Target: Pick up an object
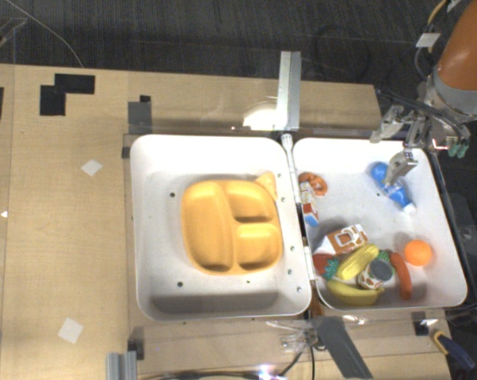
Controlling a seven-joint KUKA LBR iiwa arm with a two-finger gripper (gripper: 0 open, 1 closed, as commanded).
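My gripper (400, 167) hangs over the back right part of the right bin (345, 182), reaching down from the grey arm with its orange band (465, 47). Directly under and beside it lies a blue object (383, 174) with a pale tip. The gripper's lower end overlaps the blue object's right side, and whether they touch cannot be made out. Further forward in the same bin lie an orange ball (417, 252), a corn cob (357, 261), a banana (351, 292) and a red pepper (402, 276).
A yellow divided tray (229, 224) fills the middle of the left bin (147, 212). Near the divider in the right bin sit a brown pretzel-like toy (312, 184) and a small printed box (347, 238). A round tin (379, 273) rests among the front pile.
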